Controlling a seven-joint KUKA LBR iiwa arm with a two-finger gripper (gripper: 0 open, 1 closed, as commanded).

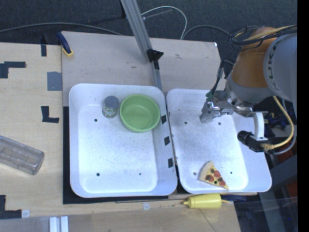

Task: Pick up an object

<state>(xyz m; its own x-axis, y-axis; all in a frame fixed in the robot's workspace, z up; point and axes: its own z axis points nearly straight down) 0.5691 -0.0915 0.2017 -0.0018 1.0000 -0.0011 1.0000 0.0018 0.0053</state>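
My gripper [208, 114] hangs over the upper middle of the right bin [193, 144], with nothing visible between its fingers. A toy pizza slice [212, 175] lies near the right bin's front edge, well below the gripper. In the left bin [96, 149] a green bowl [140, 112] sits at the back right, and a small grey-lidded jar [110, 106] stands just left of it. A yellow mustard-like bottle [204, 201] lies on the bench in front of the right bin.
A clear plastic container [19, 155] lies on the bench at far left. A grey metal pole [137, 23] slants down to the back rim between the bins. Cables [270, 146] hang beside the arm at right.
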